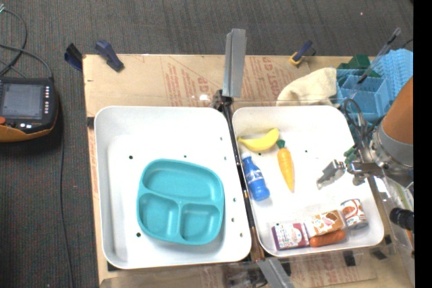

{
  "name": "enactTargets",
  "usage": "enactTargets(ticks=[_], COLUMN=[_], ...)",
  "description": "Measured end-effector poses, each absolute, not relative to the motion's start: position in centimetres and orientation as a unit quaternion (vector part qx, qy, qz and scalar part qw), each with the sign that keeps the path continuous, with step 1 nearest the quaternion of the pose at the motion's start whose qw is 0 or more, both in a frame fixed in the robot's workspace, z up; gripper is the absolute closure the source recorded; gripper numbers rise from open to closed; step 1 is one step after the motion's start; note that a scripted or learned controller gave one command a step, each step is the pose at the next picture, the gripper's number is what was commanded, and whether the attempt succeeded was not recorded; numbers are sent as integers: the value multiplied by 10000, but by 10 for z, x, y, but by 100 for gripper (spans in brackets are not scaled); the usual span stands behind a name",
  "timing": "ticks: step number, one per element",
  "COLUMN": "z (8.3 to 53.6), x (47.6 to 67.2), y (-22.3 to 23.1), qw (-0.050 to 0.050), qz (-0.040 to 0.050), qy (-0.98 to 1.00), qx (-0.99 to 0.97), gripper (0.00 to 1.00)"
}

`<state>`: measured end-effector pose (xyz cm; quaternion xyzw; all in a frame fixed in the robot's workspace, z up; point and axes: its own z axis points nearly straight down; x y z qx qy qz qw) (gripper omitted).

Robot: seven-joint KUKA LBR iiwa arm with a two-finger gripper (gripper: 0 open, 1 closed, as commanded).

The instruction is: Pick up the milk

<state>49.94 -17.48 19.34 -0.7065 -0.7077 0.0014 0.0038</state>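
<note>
The milk (290, 235) is a small white carton with purple edges. It lies on its side near the front wall of the right bin (317, 119). My gripper (330, 173) hangs over the right half of that bin, reaching in from the right on the grey arm (398, 138). It is up and to the right of the milk and well apart from it. Nothing shows in the gripper.
An orange carton (325, 221), a sausage (328, 238) and a small can (354, 212) lie right of the milk. A banana (260, 139), a carrot (287, 167) and a blue bottle (255, 178) lie further back left. The left bin (115, 145) holds a teal divided plate (181, 202).
</note>
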Motion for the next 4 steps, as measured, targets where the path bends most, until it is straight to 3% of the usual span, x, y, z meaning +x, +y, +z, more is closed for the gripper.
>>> enactTargets(ticks=[1, 3, 4], z=[86, 96, 88], x=[475, 477, 480], y=[-195, -211, -210], qw=[33, 13, -24], qz=[4, -10, -25], qy=[-7275, -8143, -9129], qx=[-6861, -5805, -4083], gripper=[0, 0, 0])
